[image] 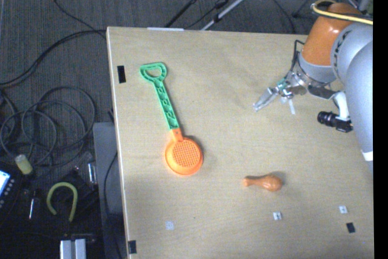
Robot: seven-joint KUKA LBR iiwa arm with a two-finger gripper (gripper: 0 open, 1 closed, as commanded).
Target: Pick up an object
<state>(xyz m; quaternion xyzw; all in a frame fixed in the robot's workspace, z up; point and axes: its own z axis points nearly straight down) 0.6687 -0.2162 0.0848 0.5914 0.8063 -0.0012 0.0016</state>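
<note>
Reaching in from the right, the grey arm [357,88] with its orange band is seen above the pale bench top [242,70], its gripper [276,97] hanging over bare surface with the fingers spread and nothing between them. The approach step is judged to be in hand; no object has yet been taken. Well to the gripper's left lies a sieve spoon [173,124], green handle upward and orange head below. Nearer, below the gripper, a small orange drumstick-shaped toy [265,182] rests flat. For the next move, the gripper would need to be carried over the chosen object, aligned across its narrow part, then lowered and closed.
</note>
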